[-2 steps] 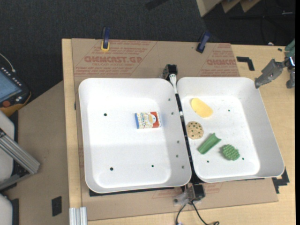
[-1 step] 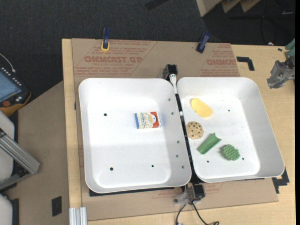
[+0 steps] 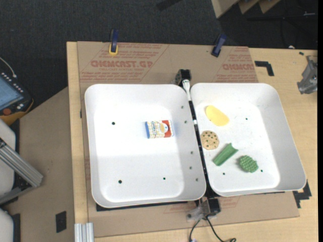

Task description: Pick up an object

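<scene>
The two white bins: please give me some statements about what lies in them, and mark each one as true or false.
1. The small blue and white carton lies in the left bin. True.
2. The round cookie lies in the left bin. False: it lies in the right bin, near the wall between the two bins.
3. The yellow piece lies farther from the camera than the cookie. True.
4. The green stick stands upright. False: it lies flat, at a slant.
5. The green bumpy piece lies in the right bin, beside the green stick. True.
6. The carton shares its bin with three other things. False: it lies there alone.
</scene>
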Available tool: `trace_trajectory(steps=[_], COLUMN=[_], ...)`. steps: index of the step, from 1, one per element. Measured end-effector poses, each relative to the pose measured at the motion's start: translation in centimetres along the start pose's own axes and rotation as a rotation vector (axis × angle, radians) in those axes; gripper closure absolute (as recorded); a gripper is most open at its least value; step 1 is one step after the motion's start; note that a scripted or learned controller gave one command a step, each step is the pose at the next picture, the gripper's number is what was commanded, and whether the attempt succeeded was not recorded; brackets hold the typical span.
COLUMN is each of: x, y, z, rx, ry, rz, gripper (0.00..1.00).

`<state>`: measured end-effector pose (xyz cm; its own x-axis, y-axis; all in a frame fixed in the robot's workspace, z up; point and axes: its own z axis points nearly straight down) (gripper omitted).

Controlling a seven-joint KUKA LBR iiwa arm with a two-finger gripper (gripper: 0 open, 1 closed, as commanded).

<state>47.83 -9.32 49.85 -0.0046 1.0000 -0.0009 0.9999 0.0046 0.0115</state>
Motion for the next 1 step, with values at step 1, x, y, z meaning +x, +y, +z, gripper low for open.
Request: trace_trajectory(steps=[1], x=[3.03], y=[4.32], z=[10.07], rx=[0.021], ry=[0.002], rz=[0.001], gripper=[1.00])
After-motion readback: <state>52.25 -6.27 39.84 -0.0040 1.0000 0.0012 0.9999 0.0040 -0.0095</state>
